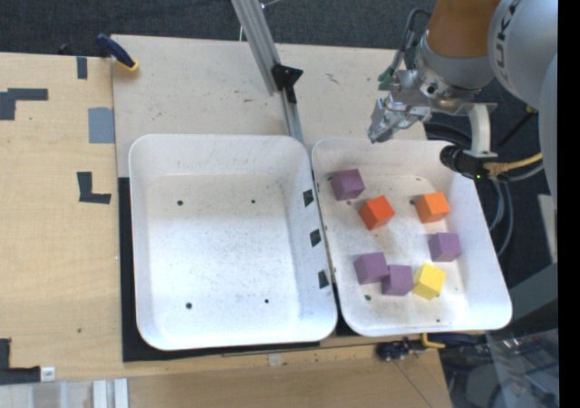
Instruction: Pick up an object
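Right bin [471,302] is holding seven cubes: four purple, two orange, one yellow. One purple cube [347,184] is sitting near the far left corner, an orange cube [377,212] just beside it; another orange cube [432,207] is lying towards the right wall. The yellow cube [430,281] is touching a purple one near the front. The jaws [384,128] are hanging above the bin's far rim, holding nothing; their spread cannot be told. Left bin [145,216] is offering open floor
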You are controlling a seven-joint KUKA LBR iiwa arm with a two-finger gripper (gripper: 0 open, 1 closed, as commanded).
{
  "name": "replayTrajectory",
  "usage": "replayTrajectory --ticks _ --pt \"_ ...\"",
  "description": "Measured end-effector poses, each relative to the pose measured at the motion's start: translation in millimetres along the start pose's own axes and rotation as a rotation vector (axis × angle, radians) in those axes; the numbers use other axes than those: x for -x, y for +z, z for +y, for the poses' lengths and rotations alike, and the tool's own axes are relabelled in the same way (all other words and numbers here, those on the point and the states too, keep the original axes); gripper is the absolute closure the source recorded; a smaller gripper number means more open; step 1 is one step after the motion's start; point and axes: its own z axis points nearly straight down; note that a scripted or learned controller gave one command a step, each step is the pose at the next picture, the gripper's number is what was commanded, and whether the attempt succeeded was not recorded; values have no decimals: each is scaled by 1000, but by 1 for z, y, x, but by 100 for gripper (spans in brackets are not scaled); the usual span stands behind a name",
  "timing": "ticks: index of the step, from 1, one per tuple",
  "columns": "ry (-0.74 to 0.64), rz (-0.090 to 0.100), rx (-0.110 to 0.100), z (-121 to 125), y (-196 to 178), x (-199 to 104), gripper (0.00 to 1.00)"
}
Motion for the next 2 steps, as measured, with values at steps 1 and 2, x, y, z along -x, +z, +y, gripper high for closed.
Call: replayTrajectory --ticks 1,2 --pt "0 0 -2 -25 6 -46 100" --pt "-2 0 -3 -42 22 -104 100"
